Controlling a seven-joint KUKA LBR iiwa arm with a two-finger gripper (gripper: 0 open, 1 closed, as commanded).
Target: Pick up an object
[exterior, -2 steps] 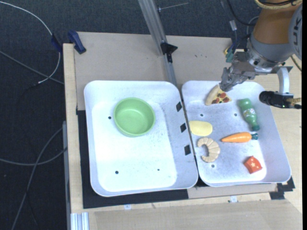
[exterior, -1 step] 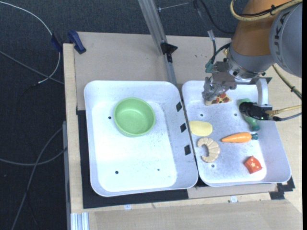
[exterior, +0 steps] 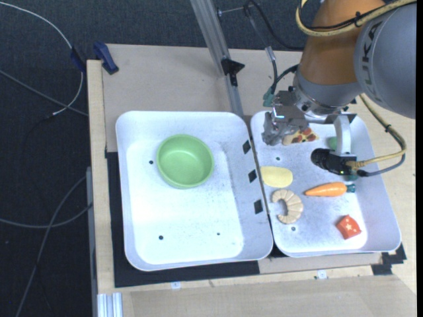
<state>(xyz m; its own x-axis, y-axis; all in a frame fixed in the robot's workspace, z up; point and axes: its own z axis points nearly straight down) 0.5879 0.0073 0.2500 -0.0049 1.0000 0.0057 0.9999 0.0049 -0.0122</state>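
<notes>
My gripper (exterior: 276, 132) hangs low over the far left corner of the right bin (exterior: 377, 207). Just to its right, partly hidden by the gripper, lies a small red and tan item (exterior: 303, 136). Nearer the front of this bin are a pale yellow piece (exterior: 275, 176), a tan ridged croissant-like piece (exterior: 288, 205), an orange carrot (exterior: 326, 190) and a small red item (exterior: 348, 226). A bit of something green (exterior: 332, 141) shows behind the wrist bracket.
A green bowl (exterior: 186, 160) sits in the far half of the left bin (exterior: 132, 236). A slanted metal post (exterior: 215, 38) rises behind the bins. Black clips (exterior: 253, 176) line the seam between the two bins.
</notes>
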